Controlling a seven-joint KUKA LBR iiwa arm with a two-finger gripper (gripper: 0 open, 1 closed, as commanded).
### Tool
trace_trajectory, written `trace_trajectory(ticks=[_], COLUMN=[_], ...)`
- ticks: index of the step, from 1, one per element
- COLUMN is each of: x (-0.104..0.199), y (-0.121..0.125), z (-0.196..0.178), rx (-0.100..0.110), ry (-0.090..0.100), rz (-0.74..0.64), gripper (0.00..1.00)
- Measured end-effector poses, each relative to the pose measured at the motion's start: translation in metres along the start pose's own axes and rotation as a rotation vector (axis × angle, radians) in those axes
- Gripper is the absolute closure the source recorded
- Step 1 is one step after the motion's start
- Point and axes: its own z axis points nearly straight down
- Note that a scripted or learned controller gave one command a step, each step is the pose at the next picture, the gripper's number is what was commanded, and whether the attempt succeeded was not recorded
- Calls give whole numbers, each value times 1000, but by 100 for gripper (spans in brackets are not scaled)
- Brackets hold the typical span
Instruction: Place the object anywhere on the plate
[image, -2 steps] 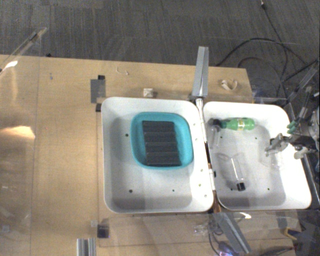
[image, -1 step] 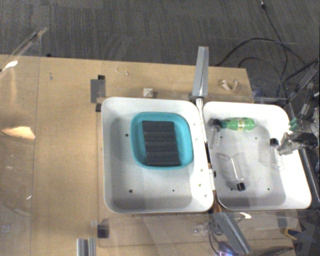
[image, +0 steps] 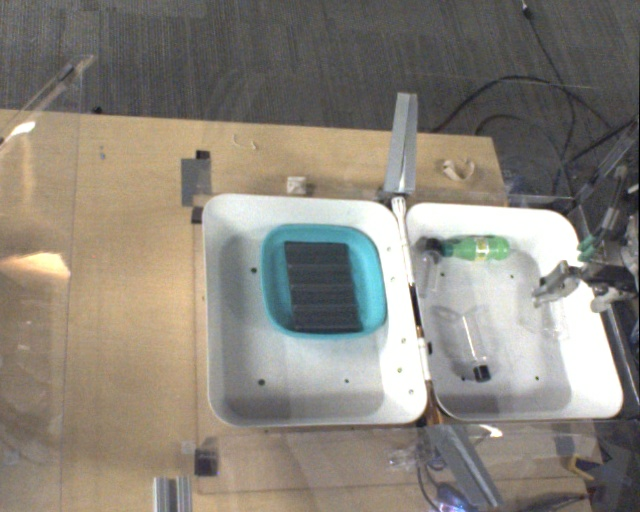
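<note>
Fingers of the gripper (image: 553, 283): small and pale against the white bin floor, so whether they stand spread or closed cannot be told; nothing is visible between them. Gripper location: inside the right bin (image: 598, 395), near its right wall, roughly at mid-height of the bin, reaching in from the right edge of the view. Object one: green bottle (image: 478, 248) with a dark cap, lying on its side along the far wall of the right bin, cap end toward the divider between the two bins; well apart from the gripper and not touched by it. Object two: clear plastic bottle (image: 467, 338) with a small black cap, lying on the right bin's floor near the middle, cap end toward the near wall; hard to make out against the white, also apart from the gripper. Plate: teal plate (image: 275, 290), rounded-rectangular, sitting in the left bin (image: 235, 390), toward that bin's far half. Dark ridged item (image: 322, 287): rests on the plate, covering most of its centre; its nature cannot be told. Bins: two white bins side by side, touching along a shared edge, on a tan wooden bench (image: 110, 300). Cables (image: 520, 95): dark, on the grey floor beyond the bench, upper right.
</note>
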Motion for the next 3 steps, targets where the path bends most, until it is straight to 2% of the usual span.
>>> trace_trajectory(ticks=[1,2,3], x=[1,67,67], y=[3,-15,-15], z=[-11,73,73], rx=[-4,13,13], ry=[-1,4,4], rz=[-8,-85,-84], gripper=[100,100,0])
